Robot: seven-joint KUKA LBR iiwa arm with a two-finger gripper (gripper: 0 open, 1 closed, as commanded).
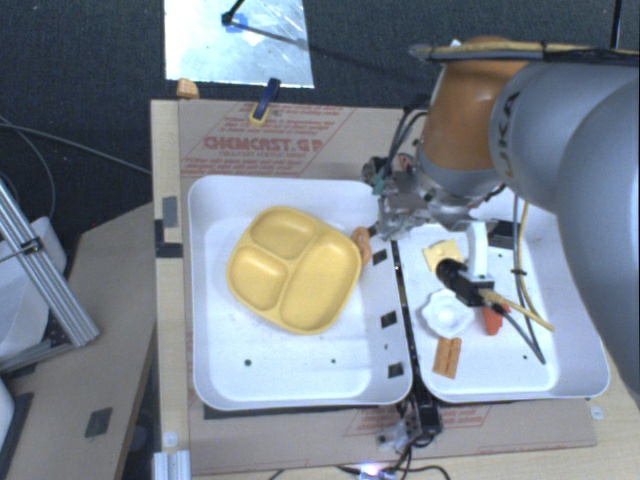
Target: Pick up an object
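Two bins on desk: yellow divided plate [295, 268] mid left bin [215, 368]; small clutter in right bin [580, 368]. Gripper [392, 220] low over shared rim, beside small brown piece [361, 240]. Approach step. Next: descend, centre on piece.

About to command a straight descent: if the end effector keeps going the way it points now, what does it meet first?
Probably the dividing rims between the two white bins, near the small orange-brown piece beside the yellow divided plate. The end effector hangs about there, though depth is unclear from this slant.
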